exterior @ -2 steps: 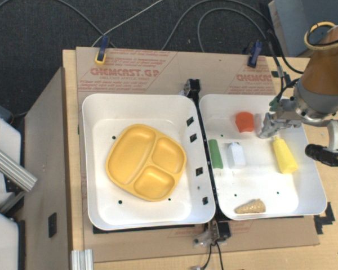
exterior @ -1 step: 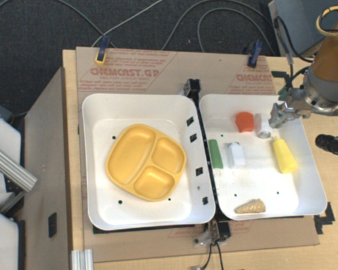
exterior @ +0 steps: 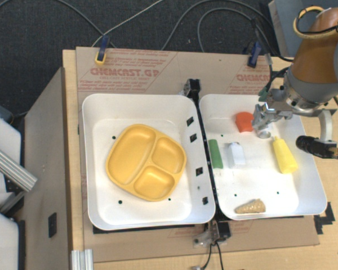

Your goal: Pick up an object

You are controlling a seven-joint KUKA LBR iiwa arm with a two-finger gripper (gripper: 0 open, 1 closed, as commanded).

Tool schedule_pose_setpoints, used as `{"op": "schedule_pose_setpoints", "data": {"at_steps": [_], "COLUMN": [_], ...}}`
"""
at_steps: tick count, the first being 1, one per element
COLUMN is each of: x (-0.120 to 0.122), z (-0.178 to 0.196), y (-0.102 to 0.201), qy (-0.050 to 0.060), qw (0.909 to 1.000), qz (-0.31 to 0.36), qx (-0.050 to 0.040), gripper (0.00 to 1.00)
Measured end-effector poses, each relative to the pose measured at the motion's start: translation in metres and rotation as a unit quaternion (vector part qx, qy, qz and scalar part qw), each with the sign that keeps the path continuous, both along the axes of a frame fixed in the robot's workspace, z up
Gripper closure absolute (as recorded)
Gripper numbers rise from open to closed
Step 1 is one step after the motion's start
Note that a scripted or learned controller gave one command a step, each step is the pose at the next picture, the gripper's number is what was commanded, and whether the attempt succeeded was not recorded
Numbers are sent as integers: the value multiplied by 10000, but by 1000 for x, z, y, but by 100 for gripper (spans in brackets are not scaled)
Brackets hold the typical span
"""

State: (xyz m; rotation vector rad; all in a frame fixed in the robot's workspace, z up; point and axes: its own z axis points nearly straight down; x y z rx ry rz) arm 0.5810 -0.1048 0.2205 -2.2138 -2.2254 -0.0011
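Note:
My gripper (exterior: 263,122) hangs over the far part of the right bin (exterior: 304,204), right beside an orange-red block (exterior: 243,122) that lies just to its left. A yellow banana-shaped piece (exterior: 284,154) lies below and to the right of the gripper. Near the bin's left wall lie a green bar (exterior: 215,153) and a pale grey-white block (exterior: 234,153). A tan crumbly piece (exterior: 250,207) sits at the bin's near edge. Nothing shows between the fingers.
The left bin (exterior: 96,151) holds a yellow divided plate (exterior: 146,161). A black divider with clips (exterior: 200,151) runs between the bins. Bare white floor lies in the middle and near right of the right bin.

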Motion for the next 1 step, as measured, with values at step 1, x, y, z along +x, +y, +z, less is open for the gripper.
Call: {"op": "schedule_pose_setpoints", "data": {"at_steps": [1], "x": [-6], "z": [-7], "y": [49], "qy": [6], "qw": [10000], "qz": [2], "qx": [7], "gripper": [100]}}
